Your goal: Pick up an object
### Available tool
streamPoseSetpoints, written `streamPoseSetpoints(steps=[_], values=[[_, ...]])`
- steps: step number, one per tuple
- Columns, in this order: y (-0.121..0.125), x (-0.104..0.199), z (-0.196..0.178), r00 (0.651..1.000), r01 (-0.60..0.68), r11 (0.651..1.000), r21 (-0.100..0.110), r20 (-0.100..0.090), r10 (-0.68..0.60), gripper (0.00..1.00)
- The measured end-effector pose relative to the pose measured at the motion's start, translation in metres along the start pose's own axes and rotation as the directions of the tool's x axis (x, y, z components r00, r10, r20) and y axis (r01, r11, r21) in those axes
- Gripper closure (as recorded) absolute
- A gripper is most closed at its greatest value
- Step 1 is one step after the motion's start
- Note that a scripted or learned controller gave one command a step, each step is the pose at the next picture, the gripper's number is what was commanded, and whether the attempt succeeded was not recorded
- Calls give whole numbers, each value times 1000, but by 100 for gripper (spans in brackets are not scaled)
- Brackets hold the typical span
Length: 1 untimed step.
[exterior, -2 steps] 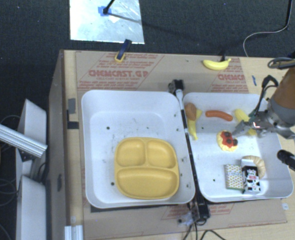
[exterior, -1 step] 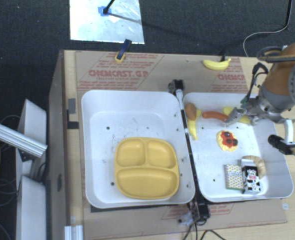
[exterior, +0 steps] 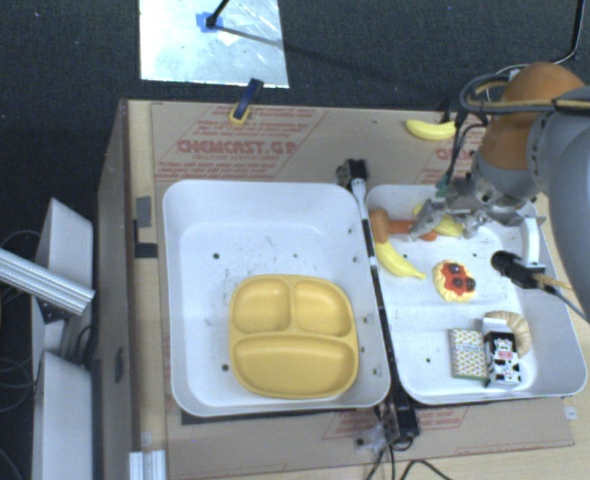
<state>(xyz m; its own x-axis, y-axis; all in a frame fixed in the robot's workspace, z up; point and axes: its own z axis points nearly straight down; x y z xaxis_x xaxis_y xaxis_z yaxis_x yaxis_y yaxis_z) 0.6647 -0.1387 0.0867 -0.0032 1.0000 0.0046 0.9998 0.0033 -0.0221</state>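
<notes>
My gripper (exterior: 443,215) hangs low over the back of the right bin (exterior: 565,353), right above an orange carrot-like toy (exterior: 387,226) and a small yellow piece (exterior: 451,228). Nothing can be seen held in it. In front of it lie a yellow banana (exterior: 397,262) and a yellow disc with red spots (exterior: 455,280). Near the bin's front sit a tan patterned block (exterior: 467,353), a black-and-white toy (exterior: 502,360) and a pale ring-shaped piece (exterior: 507,320).
The left bin (exterior: 200,218) holds a yellow divided plate (exterior: 293,334). A second banana (exterior: 430,128) lies on the cardboard behind the right bin. The wall between the two bins runs just left of the carrot.
</notes>
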Motion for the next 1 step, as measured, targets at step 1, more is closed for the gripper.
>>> streamPoseSetpoints(steps=[1], values=[[0,-1,-10,1000,5,1000,2,2,-5,100]])
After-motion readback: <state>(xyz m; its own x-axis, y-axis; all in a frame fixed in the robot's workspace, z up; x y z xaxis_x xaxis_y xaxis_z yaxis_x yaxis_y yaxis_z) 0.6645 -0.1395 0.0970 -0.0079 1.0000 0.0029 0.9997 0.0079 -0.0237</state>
